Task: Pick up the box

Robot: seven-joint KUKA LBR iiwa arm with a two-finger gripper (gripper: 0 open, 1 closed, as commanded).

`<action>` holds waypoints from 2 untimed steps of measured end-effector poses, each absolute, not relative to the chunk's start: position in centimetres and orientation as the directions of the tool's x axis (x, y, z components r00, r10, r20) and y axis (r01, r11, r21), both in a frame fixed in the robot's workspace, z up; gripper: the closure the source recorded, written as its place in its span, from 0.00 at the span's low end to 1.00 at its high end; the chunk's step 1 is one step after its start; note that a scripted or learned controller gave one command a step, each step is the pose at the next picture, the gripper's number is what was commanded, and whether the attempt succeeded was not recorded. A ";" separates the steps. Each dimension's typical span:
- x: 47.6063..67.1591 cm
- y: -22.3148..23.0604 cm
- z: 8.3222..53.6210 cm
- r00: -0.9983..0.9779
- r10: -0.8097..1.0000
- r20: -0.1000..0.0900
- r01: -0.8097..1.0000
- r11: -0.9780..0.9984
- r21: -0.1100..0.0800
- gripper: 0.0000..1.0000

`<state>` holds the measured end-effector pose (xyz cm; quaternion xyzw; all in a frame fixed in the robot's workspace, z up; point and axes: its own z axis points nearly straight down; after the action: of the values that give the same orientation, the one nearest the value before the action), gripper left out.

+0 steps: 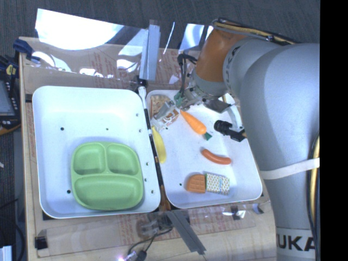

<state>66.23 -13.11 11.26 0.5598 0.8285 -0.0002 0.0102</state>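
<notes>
- Box (165, 112): lies in the right bin (244, 167) at its 11 o'clock corner, touching the rim; printed card, part hidden by the gripper (182, 99).
- Gripper: sits just at the box's 2 o'clock side; jaw state cannot be told from this view.
- Neighbours: carrot (193, 122) just at the box's 4 o'clock; banana (158, 143) at 6 o'clock along the left wall.
- Handling, as a judgement: light, stiff enough but crushable; smooth faces may slip.
- Grasp: take it across the two long faces, at mid-length; the corner walls crowd the approach.
</notes>
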 end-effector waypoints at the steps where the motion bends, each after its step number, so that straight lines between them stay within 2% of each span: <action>1: 66.4 -13.1 12.5 -0.378 0.926 -0.020 0.926 0.378 0.015 1.00; 2: 62.6 -21.1 18.5 -0.628 0.778 -0.003 0.778 0.628 0.001 1.00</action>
<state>62.63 -21.06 18.54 0.4311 0.9023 -0.0001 0.0016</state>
